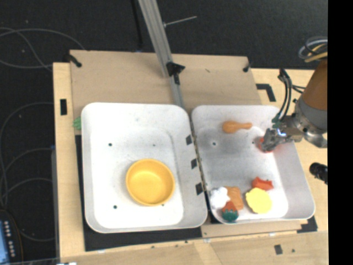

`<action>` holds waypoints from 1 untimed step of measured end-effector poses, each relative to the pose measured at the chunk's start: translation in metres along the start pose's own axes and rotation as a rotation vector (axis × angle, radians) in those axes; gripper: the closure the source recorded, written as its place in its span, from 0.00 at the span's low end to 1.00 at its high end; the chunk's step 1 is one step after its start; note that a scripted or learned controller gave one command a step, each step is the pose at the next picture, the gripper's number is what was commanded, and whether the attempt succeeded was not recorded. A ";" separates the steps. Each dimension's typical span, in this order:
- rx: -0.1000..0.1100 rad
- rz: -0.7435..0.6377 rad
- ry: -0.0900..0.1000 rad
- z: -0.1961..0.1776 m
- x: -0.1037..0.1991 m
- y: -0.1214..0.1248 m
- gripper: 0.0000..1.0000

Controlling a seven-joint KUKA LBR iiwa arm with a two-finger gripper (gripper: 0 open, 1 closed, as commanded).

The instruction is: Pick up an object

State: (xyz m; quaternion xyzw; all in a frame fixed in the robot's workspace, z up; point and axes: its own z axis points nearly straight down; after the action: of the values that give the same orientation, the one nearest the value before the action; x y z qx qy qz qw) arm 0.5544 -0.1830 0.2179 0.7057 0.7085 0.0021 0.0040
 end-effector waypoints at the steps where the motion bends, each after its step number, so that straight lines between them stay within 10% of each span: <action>1: 0.005 -0.002 0.002 -0.012 -0.001 0.001 1.00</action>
State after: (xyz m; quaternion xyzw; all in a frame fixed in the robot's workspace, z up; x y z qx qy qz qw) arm 0.5555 -0.1836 0.2302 0.7051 0.7091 0.0012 0.0015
